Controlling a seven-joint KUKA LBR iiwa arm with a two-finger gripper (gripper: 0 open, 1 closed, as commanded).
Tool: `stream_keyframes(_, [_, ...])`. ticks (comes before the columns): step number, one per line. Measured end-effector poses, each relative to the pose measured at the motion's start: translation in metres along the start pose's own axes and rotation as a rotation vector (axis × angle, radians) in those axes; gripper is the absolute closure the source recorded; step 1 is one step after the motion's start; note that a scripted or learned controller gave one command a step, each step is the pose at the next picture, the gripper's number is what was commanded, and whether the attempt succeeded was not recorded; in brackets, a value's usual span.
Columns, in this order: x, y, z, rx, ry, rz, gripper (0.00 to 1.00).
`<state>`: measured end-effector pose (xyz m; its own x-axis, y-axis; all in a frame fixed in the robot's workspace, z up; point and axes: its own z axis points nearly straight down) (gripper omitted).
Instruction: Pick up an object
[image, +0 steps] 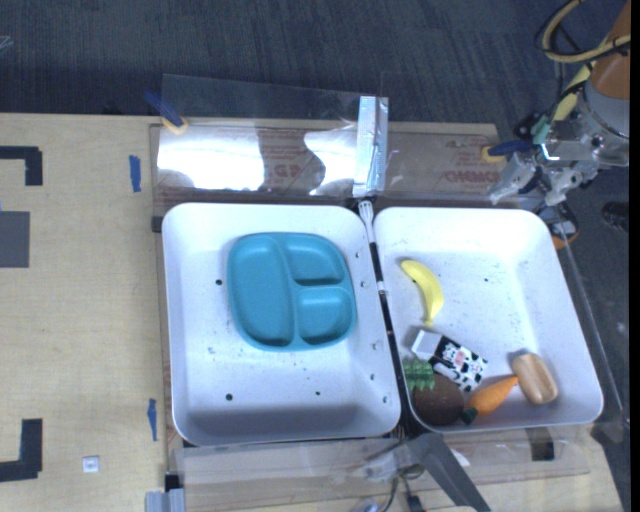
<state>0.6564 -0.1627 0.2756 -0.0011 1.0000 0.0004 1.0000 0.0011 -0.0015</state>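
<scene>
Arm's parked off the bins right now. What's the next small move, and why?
Probably swing the claw from beyond the right white bin's far corner to above the yellow toy banana: it lies apart from the toys clustered at the near edge.

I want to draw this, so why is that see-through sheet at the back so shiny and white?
In the camera view, light glares off the clear plastic sheet behind the two white bins, washing out bright patches. The blue divided plastic tray and yellow banana look evenly lit, with soft shadows. The gripper looks slightly blurry.
</scene>
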Motion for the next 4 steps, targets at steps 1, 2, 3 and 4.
stream_keyframes(1, [0.021,-0.08,0.124,0.013,0.003,-0.062,0.0])
stream_keyframes(2, [-0.012,-0.105,0.068,-0.006,-0.003,-0.235,0.0])
stream_keyframes(3, [0.043,-0.072,0.184,-0.004,-0.001,-0.401,0.0])
stream_keyframes(4, [0.042,-0.049,0.173,-0.004,-0.001,-0.331,0.0])
